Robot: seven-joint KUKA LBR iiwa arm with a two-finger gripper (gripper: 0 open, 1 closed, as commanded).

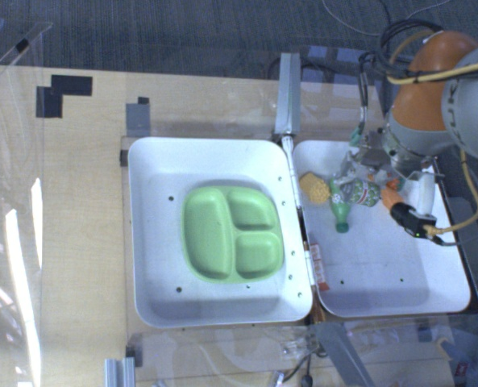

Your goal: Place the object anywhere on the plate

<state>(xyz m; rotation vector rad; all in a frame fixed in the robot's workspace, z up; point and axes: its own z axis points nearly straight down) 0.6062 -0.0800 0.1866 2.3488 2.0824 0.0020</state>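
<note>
The green bottle lies in the right bin, near its upper left part, neck and cap pointing toward the lower edge of the view, with a yellow textured item just beside it on the left and an orange piece close on the right. The end effector hangs right over the bottle's upper end, and from this slant it is impossible to tell whether it is spread, pressed together, or pinching anything, since the wrist and cabling crowd that spot. The green plate, a divided one with three compartments, sits in the left bin, well apart from the bottle. The main risk, as a judgement, is a poor grip: a rounded bottle lying on its side may roll or slip out, and the yellow item beside it may get nudged or caught along with it. A further risk is the raised rims where the two bins meet; a bottle carried low could clip them and drop short of the plate. A rounded bottle may also roll off the plate's shallow compartments. The bottle's label is too small to read, and no other brand or writing can be made out.
</note>
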